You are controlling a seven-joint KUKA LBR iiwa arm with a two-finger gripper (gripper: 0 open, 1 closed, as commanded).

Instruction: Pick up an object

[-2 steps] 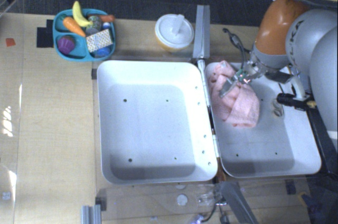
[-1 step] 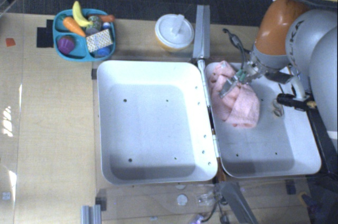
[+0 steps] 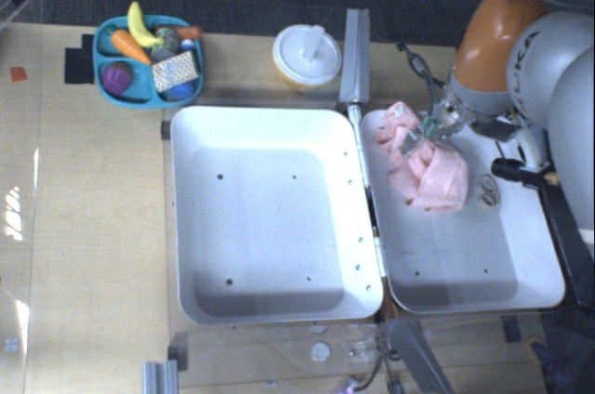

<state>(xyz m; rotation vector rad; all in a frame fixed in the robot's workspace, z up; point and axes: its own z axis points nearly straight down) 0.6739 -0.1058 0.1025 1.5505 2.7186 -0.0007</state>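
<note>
Pink crumpled cloth [image 3: 425, 167] fills right bin [image 3: 483, 285]; gripper [image 3: 431, 128] touches it, finger state unclear.

There are 2 white bins: the left bin [image 3: 265, 290] and the right bin [image 3: 483, 285]. 1 pink cloth [image 3: 423, 169] and 1 small metal ring-like item [image 3: 489, 190] lie in the right bin. 1 arm [image 3: 548, 76] reaches in. Behind the bins stand 1 lidded cup [image 3: 307, 56] and 1 blue tray [image 3: 104, 95] holding 1 banana [image 3: 139, 26] and 1 carrot [image 3: 128, 45]; its other small items are too crowded to count.
</note>
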